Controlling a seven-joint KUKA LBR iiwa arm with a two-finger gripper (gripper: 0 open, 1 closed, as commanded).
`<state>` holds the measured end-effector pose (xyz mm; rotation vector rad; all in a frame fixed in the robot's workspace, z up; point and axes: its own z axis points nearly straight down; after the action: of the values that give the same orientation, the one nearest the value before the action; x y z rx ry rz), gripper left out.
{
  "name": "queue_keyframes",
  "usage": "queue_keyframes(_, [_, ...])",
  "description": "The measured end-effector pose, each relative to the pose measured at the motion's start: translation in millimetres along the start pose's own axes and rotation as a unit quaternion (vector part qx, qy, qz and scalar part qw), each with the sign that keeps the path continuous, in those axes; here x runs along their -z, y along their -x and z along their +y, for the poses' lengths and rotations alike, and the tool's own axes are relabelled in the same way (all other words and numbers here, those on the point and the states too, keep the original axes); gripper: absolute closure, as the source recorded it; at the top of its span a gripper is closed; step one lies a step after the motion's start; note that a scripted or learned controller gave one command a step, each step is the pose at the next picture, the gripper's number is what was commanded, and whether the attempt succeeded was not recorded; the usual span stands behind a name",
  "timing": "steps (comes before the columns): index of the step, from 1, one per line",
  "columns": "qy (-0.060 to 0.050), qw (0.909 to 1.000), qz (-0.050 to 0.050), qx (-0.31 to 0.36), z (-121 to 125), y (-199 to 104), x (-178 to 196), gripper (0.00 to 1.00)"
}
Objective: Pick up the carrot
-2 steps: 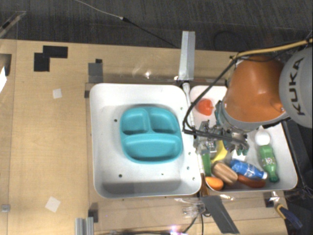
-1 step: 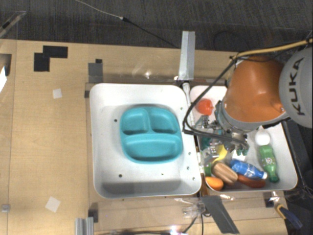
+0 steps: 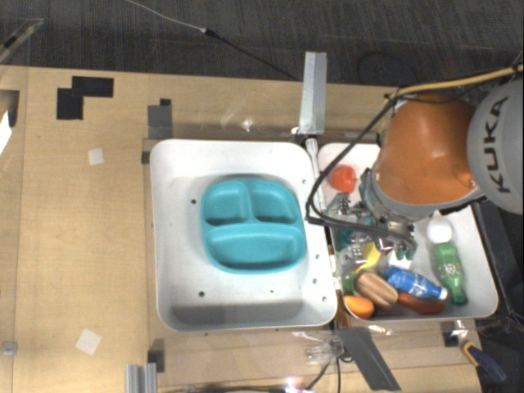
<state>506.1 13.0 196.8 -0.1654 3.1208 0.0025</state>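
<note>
Carrot [image 3: 358, 305] just below hand [image 3: 366, 248]

A pale wooden bench [image 3: 74, 244] marked with black squares [image 3: 83, 95] meets dark grey carpet [image 3: 205, 6] beyond, where a thin cable [image 3: 139, 8] trails across.

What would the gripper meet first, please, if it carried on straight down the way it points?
Probably the yellow item just beneath the gripper in the right bin; depth is unclear from above.

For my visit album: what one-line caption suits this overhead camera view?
KUKA arm reaches into the cluttered right bin; teal divided plate sits in the left bin.
</note>
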Motion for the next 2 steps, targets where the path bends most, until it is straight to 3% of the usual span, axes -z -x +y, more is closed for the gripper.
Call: queue_keyframes(2, [0.0, 1.0, 0.0, 0.0, 0.0, 0.0, 0.0, 0.0])
